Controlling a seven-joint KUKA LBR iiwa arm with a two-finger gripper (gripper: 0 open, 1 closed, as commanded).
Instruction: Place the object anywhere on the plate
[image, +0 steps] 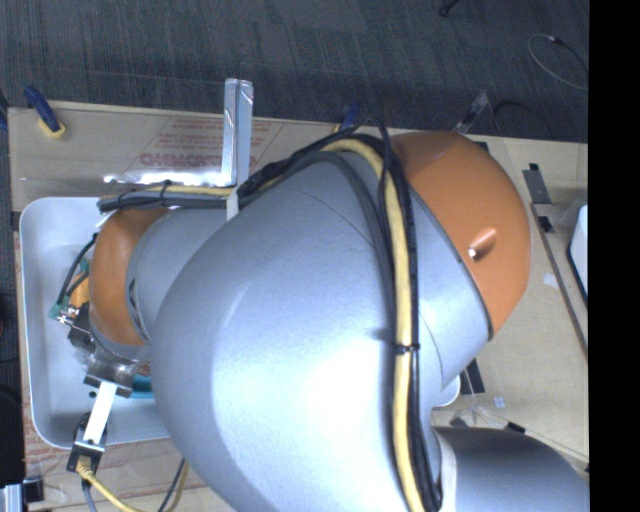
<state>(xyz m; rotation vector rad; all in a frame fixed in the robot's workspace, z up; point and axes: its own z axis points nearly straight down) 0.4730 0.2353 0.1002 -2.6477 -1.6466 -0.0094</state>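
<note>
My arm's big grey body covers most of the camera view. Its wrist with the orange band reaches down into the left white bin. The gripper sits low over the bin's left half, mostly hidden by the wrist and arm. A small teal sliver peeks out beside the gripper at the arm's edge; I cannot tell what it belongs to. The arm hides the plate and any object.
The left bin's bare floor shows along its left and front sides. A metal upright post stands behind the bins. Brown bench surface lies to the right. The arm covers the right bin.
</note>
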